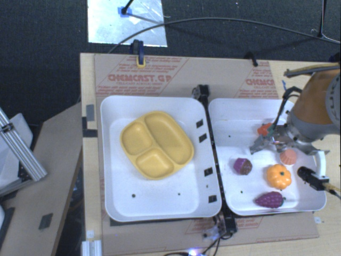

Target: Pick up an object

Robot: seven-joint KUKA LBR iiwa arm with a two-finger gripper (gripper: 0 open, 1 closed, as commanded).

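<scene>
Lying nearest the camera in the right bin (234, 204), a purple grape bunch (269, 199) sits just in front of the orange pumpkin (278, 176). Left of the pumpkin rests a small purple-and-brown fruit (243, 166); just behind it lies a pale pink shell-like piece (288, 157). Farther back from the pumpkin, the tool (265, 141) hangs low over the bin floor beside a small orange-red object (264, 128); whether its fingers are spread or closed cannot be told. Well left of the pumpkin, the other bin (114, 159) carries a yellow divided plate (156, 144) on the counter (170, 71).
</scene>
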